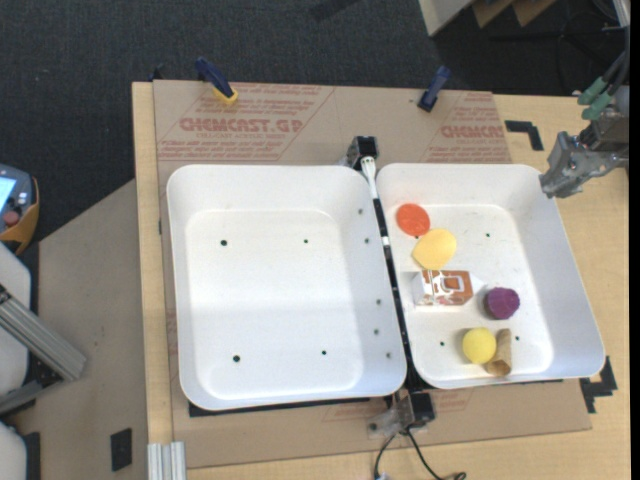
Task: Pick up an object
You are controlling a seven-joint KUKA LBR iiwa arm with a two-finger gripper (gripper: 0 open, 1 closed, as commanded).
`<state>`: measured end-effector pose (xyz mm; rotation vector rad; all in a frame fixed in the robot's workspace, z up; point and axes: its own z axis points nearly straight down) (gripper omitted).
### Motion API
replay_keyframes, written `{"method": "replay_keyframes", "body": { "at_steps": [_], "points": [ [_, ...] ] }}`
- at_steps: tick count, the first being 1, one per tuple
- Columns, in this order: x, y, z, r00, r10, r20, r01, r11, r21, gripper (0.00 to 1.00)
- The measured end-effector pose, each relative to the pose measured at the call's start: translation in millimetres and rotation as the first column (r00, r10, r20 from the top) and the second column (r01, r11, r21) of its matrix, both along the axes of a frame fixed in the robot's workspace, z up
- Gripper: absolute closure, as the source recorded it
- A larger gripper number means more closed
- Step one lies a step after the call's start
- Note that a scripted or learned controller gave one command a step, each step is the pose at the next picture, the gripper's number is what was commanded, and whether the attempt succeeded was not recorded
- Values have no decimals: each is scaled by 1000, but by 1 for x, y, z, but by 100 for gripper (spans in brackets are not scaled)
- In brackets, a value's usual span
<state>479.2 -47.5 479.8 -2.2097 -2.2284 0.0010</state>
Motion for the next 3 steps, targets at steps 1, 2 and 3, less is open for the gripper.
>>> {"method": "replay_keyframes", "body": {
  "at_steps": [1,2,3],
  "points": [
    [0,58,-32,1000,-1,-2,1,1000,-1,100],
    [0,120,-3,1000,-1,9,1,1000,0,100],
    [-2,229,-161,1000,2,-12,-2,1000,-4,100]
  ]
}}
